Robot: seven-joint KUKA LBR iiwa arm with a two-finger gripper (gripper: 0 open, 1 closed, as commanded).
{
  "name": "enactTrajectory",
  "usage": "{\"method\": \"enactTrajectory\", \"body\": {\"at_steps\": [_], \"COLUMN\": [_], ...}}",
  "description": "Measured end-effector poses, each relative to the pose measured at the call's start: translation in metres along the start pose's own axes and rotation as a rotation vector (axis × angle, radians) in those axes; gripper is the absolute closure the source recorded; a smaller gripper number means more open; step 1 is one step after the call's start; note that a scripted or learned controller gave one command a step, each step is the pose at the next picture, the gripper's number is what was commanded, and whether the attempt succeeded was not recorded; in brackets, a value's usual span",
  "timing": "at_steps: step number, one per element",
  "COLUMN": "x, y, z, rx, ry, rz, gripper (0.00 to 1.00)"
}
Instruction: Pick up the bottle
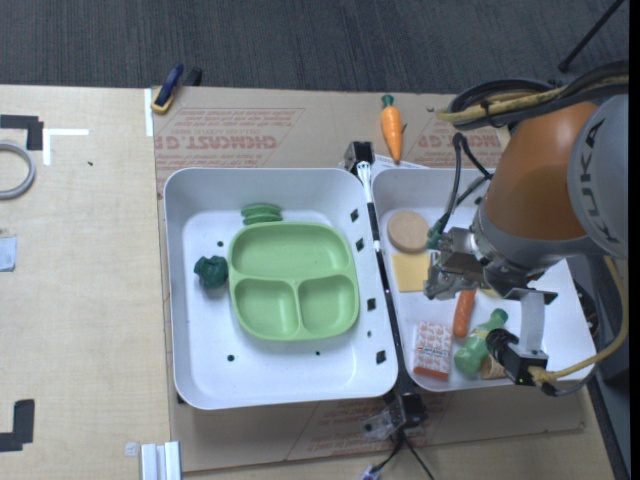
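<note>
The bottle (472, 348) is green and lies tilted near the front of the right bin (440, 190), between a red-and-white carton (432, 349) and a black part of the arm. My gripper (447, 273) hangs over the middle of that bin, up and to the left of the bottle, beside an orange-red sausage (462, 313). The arm's orange band and grey wrist cover much of the bin's right half. Nothing is visibly held.
A round tan disc (407, 231) and a yellow cheese slice (408, 271) lie in the right bin's back left. The left bin (190, 358) holds a green divided plate (294, 279), a broccoli piece (211, 270) and a green pod (262, 212). A toy carrot (390, 126) lies behind the bins.
</note>
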State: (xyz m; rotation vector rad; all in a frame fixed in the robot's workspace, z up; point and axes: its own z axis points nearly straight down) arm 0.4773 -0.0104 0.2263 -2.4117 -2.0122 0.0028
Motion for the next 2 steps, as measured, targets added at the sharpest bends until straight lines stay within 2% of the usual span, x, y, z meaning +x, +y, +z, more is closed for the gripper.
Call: {"method": "enactTrajectory", "body": {"at_steps": [1, 2], "x": [0.032, 0.077], "y": [-0.006, -0.014], "z": [0.005, -0.007], "rx": [0.000, 0.000], "ry": [0.000, -0.001], "rz": [0.210, 0.068], "gripper": [1.00, 1.00]}}
